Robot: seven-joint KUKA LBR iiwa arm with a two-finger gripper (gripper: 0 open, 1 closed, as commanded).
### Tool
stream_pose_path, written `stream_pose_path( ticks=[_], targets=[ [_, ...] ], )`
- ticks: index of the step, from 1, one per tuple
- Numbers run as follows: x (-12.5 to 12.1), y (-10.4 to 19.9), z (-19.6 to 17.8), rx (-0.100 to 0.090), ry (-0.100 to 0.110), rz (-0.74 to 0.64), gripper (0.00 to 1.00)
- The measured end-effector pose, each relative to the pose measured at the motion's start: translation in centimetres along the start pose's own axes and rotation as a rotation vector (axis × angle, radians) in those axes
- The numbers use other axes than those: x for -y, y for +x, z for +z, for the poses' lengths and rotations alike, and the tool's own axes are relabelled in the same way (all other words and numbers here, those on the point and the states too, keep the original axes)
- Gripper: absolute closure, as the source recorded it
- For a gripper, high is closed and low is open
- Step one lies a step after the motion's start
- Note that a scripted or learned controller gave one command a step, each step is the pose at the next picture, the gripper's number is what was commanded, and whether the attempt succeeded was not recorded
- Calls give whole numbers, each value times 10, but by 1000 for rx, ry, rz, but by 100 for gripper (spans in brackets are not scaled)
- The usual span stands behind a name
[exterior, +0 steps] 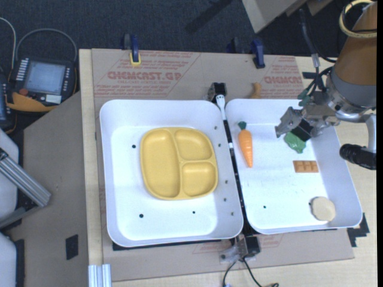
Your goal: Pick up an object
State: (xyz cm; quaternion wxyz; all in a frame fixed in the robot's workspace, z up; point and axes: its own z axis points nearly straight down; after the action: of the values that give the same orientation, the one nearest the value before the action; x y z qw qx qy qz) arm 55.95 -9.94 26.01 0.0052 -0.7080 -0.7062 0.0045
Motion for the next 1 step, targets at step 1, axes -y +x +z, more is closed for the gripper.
stream_pose_path(
  ticks=[1],
  targets=[
    [-2,0,-7,1,-13,-3,0]
  ],
)
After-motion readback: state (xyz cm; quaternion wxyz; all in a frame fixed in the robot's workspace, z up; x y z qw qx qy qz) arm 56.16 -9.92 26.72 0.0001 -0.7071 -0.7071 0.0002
